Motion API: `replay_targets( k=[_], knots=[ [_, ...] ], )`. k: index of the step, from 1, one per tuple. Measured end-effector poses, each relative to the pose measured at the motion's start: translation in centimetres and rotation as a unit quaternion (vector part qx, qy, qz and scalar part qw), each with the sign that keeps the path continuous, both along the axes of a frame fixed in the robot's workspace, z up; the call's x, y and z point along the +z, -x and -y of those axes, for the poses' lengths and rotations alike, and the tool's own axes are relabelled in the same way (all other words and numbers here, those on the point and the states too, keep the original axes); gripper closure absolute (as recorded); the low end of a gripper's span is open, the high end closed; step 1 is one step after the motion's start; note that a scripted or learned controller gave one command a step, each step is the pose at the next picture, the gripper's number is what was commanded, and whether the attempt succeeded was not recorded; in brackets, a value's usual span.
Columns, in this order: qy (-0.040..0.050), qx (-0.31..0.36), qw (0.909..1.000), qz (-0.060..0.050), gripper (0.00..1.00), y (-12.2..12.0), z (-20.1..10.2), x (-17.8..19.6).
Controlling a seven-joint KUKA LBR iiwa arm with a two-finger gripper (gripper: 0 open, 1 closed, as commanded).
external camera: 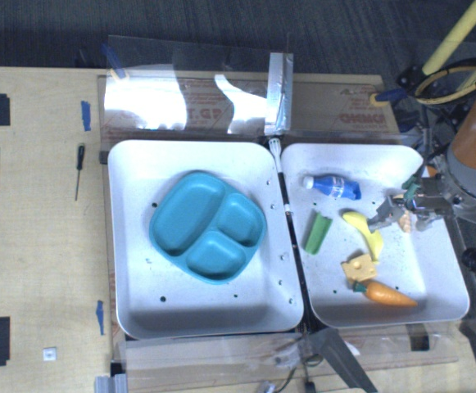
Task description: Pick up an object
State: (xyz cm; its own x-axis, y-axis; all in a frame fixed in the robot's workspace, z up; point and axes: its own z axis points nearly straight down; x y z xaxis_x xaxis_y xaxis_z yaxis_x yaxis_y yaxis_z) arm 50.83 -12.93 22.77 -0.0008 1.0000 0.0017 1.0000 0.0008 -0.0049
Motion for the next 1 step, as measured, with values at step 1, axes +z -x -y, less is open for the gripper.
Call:
replay_targets(
  k=[1],
  knots=[
    [0.0010,0.035,0.9994,0.005,0.00,-1.39,-0.78,-14.08]
  ],
)
